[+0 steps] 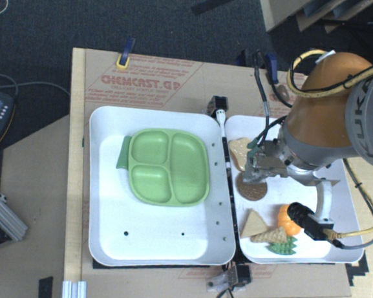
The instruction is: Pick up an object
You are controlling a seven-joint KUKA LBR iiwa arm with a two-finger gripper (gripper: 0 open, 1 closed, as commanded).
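Gripper [257,177] is hanging over right bin [346,191], just above brown round cookie [252,190] nr bin's left wall; can't tell finger state. Green divided plate [169,166] is sitting in left bin [105,190].

left bin [105,190] | green divided plate [169,166] inside | blue clamp [125,52]

My bins [105,190] are white, the divided plate [169,166] pale green, the round cookie [253,190] brown, my band [328,92] orange.

Even bright overhead light, soft shadows, mild glare on white bins [105,190], slightly soft focus
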